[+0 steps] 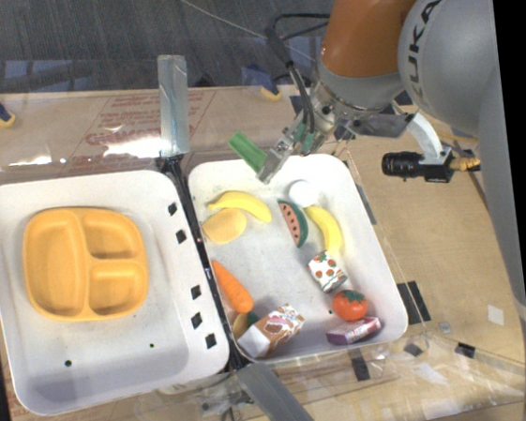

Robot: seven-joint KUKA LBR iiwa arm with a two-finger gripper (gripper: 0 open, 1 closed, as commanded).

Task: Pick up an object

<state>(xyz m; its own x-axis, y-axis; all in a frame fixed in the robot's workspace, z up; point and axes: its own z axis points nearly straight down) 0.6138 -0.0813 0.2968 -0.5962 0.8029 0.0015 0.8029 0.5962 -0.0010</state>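
So the arm point(432, 35) comes in from the right, and its tool point(280, 156) is parked over the back edge of the right bin point(375, 267). There's a green piece point(247, 152) sticking out at the tip, right by the bin's rim, but honestly I can't tell whether the tool is spread or pressed together, or whether it has hold of that green thing at all.

All the pickable stuff is in the right bin. Near the back there's a banana point(240, 205) with a pale yellow round piece point(223, 225) touching it just below. A watermelon slice point(293, 222) stands beside a 2nd yellow banana-ish piece point(325, 228), with a small white object point(300, 191) just behind them. Along the left wall lies a carrot point(233, 287). Toward the front: a little white carton with red print point(326, 270), a tomato point(351, 305) just in front of it, a purple packet point(353, 333) against the front wall, and a brown-and-white wrapped item point(275, 329) in the front left corner.

The left bin point(12, 281) holds a yellow divided tray point(85, 263) with 3 compartments, lying flat. Both bins sit side by side on the surface point(440, 270), and a strip of grey tape point(173, 102) runs back from the seam between them.
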